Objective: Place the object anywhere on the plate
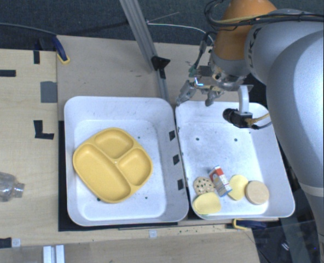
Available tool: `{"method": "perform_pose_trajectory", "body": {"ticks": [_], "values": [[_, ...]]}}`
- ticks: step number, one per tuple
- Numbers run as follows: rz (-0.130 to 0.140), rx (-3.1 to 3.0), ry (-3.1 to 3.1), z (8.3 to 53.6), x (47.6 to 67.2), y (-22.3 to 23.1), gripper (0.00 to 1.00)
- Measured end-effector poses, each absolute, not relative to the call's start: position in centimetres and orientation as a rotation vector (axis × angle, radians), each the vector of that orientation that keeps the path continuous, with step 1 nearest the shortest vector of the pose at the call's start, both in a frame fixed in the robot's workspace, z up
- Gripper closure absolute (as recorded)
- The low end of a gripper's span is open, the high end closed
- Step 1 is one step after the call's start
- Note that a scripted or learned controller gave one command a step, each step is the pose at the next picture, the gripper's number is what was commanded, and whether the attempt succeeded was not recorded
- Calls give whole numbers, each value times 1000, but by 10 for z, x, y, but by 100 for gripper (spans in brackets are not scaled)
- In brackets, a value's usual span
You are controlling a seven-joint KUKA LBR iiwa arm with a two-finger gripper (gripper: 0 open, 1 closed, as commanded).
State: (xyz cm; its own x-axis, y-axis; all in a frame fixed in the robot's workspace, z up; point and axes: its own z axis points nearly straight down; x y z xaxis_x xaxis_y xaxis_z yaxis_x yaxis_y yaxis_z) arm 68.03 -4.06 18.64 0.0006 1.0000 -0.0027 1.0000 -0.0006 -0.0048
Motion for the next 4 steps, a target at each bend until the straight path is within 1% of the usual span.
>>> {"method": "perform_pose_trajectory", "body": {"ticks": [1, 2, 3, 4], "values": [[4, -2212, -2226, 188, 644, 28, 0], [5, -2219, -2221, 188, 630, 25, 0], [0, -2221, -2223, 188, 666, 2, 0], [-2, -2209, -2229, 177, 680, 116, 0]]}}
